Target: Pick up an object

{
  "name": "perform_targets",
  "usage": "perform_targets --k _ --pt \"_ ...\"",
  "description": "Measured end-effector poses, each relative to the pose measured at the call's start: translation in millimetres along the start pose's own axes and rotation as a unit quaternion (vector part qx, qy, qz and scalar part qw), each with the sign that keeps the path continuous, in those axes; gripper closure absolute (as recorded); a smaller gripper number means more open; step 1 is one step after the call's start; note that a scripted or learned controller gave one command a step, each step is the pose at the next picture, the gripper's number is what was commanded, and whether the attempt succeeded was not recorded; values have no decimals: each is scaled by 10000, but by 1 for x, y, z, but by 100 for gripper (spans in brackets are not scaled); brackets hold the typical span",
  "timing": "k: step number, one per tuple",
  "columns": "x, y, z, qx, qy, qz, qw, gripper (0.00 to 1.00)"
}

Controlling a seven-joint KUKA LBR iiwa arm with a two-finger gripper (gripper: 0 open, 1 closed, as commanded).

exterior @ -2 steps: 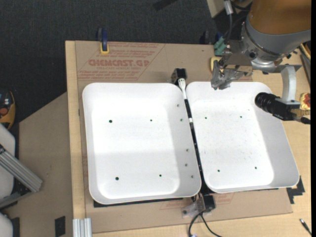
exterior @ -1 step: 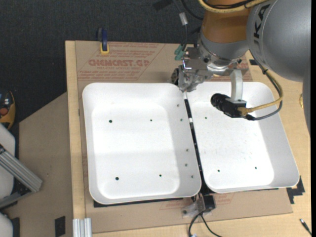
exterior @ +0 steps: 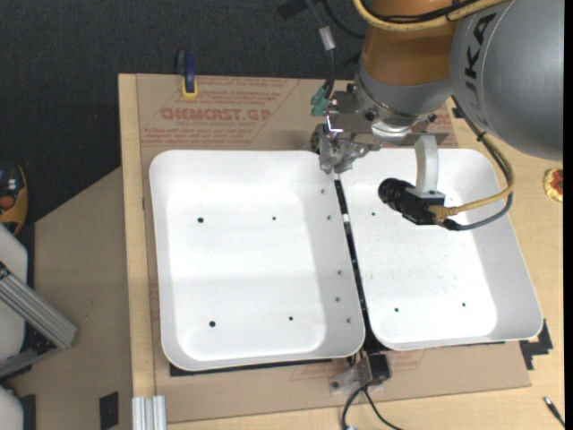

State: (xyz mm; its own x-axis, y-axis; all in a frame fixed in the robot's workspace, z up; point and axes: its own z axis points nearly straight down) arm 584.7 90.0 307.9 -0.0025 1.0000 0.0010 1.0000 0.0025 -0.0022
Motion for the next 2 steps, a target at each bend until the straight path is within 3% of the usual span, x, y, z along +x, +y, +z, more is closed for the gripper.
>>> perform_targets --k 1,2 --pt "65 -28 -18 -19 13 -28 10000 100" --pt "133 8 39 -10 1 -20 10000 100"
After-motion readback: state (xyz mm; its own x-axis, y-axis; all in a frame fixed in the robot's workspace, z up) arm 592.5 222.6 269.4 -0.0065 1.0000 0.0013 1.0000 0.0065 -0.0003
